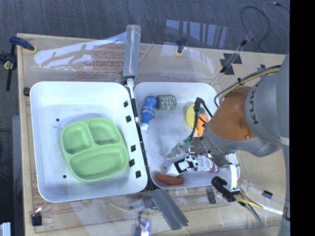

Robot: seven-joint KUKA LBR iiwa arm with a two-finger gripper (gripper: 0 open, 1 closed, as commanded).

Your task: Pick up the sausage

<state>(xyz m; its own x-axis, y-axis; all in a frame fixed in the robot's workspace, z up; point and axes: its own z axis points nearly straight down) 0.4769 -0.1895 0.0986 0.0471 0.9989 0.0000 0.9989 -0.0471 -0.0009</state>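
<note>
The sausage (170, 179), reddish brown, lies on its side against the near wall of the right bin (162, 136). My gripper (180, 159) hangs low over the bin floor just above and right of the sausage, apart from it. Nothing shows in the gripper. The grey arm with its orange band (231, 124) covers the bin's right part.
A blue bottle (148, 109) and a green can (166, 102) lie at the far side of the right bin. A yellow object (191, 114) and an orange piece (201, 125) sit beside the arm. The left bin (44, 132) holds a green divided plate (94, 149).
</note>
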